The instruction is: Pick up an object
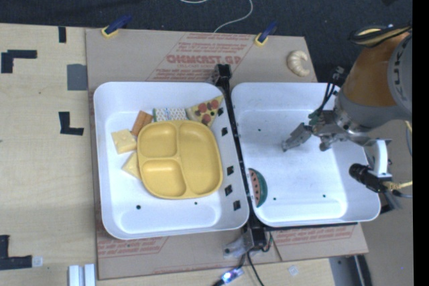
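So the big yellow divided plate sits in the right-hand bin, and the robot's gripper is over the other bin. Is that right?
Not quite. The camera view shows the yellow divided plate in the left bin, lying on top of some small flat pieces. The gripper is over the other bin, the right bin, with nothing seen between its fingers.

Two white bins (120,211) on brown cardboard (201,57) printed with red lettering; a yellow tray (179,159); a red-and-green watermelon slice (257,187); grey arm (375,104), orange band.
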`<state>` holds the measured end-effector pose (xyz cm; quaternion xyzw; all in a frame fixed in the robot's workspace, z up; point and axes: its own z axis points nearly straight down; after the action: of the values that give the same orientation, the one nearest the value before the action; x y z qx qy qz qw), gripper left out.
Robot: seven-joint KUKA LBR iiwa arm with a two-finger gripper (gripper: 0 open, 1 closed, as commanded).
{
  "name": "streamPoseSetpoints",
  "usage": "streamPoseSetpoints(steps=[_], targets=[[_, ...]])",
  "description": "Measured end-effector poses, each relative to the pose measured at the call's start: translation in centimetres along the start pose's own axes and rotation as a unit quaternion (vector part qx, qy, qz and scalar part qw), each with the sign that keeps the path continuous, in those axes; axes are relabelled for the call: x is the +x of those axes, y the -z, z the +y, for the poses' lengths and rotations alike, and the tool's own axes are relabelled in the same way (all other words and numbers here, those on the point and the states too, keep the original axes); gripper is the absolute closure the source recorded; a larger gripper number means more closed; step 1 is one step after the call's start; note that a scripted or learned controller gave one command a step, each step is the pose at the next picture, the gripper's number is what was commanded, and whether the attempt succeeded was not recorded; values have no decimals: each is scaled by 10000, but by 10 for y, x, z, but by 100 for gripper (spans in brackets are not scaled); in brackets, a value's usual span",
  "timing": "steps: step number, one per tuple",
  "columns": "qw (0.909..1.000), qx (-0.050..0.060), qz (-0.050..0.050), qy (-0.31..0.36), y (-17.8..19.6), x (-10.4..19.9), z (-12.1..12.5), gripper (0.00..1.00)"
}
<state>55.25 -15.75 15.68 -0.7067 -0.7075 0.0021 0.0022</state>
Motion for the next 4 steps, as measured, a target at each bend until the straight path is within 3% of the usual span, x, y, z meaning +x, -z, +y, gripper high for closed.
streamPoseSetpoints(steps=[1,2,3,4], targets=[[10000,11,5,-2,-62,-2,-8,0],[10000,-25,-5,2,-72,-2,-8,0],[10000,-35,-12,3,-61,-2,-7,100],[10000,-43,-2,2,-16,-4,0,100]])
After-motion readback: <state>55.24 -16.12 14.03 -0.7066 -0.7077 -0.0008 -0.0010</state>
